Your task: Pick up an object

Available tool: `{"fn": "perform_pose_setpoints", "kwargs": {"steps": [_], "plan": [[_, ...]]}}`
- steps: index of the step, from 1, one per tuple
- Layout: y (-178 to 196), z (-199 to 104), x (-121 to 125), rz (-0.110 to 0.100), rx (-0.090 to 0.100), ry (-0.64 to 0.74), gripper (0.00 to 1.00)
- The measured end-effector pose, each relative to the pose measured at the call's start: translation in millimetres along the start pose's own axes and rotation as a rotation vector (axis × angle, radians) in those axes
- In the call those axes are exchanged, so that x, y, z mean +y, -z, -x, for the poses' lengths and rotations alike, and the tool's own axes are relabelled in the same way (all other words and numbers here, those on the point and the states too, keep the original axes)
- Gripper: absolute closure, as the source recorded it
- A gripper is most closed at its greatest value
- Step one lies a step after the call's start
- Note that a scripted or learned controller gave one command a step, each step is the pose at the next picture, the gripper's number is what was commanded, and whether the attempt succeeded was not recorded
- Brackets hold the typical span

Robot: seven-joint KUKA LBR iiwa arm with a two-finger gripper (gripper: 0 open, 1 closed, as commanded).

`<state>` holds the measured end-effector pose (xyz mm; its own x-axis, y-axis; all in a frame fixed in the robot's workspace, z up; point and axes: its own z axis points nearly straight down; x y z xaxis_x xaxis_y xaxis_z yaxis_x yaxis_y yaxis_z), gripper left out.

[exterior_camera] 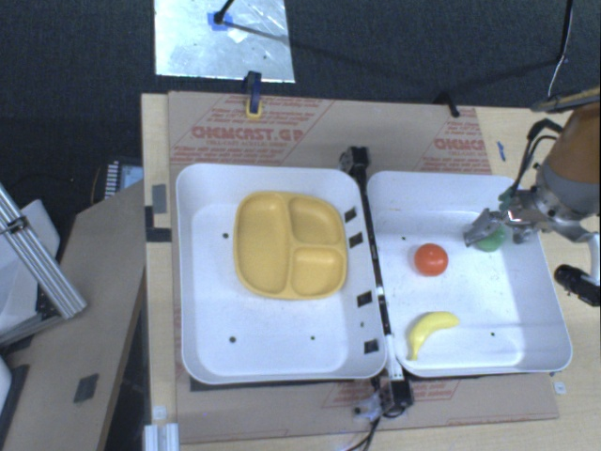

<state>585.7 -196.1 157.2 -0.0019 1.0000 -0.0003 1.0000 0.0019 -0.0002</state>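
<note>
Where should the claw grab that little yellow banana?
Probably across the middle of the banana, coming straight down. It lies flat in the right bin, curved, thick end up-right and tip down-left, so fingers closing across its narrow width fit best. The near wall sits close, so side approaches look awkward.

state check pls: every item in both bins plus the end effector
yellow divided plate: flat in left bin, nothing on it
tomato: loose in right bin
banana: lying loose, right bin near front
green object: right bin, under the end effector
end effector: low over green object, grasp unclear
</note>
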Motion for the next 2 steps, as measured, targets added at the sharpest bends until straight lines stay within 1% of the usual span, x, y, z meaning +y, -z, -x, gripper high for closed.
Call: {"fn": "perform_pose_setpoints", "kwargs": {"steps": [1,2], "plan": [[-51.8,-3.1,10.9,0.002,-0.001,0.005,0.0],[-72.0,-3.3,12.1,0.002,-0.001,0.005,0.0]]}}
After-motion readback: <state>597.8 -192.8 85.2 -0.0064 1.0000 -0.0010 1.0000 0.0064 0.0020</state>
